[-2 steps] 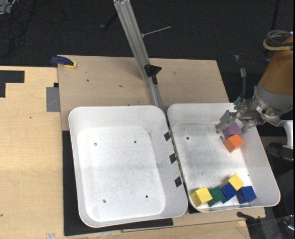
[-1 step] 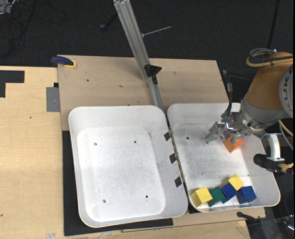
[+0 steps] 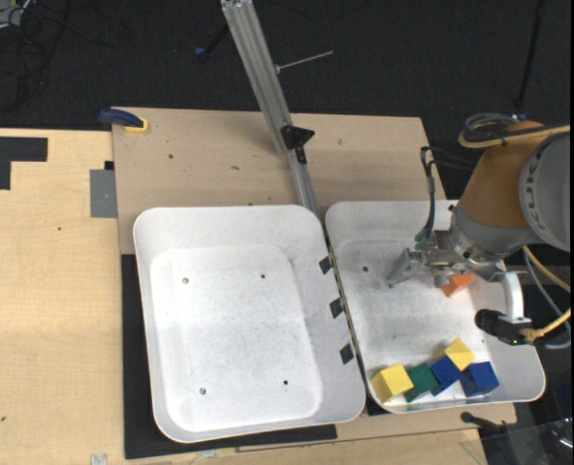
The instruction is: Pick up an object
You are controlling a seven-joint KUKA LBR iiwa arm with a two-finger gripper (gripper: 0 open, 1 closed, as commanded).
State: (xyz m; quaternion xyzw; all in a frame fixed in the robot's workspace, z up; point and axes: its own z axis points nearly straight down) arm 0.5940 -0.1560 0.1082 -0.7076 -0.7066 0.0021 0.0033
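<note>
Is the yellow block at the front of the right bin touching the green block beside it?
Touching. The camera view shows the yellow block pressed against the green block, no gap between.

Grey arm (image 3: 549, 197) enters from right, orange band (image 3: 491, 187) above wrist, wrist bent down and leftward. Gripper (image 3: 396, 277) low, metal fingers (image 3: 401, 265) pointing left, slightly downward. Cable loops along arm.

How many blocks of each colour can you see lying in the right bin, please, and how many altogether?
In the right bin, near its front corner:
Yellow blocks: 2
Green blocks: 1
Blue blocks: 2
Orange object beside the gripper: 1, partly hidden, so its shape is unclear
Total: 6
</note>
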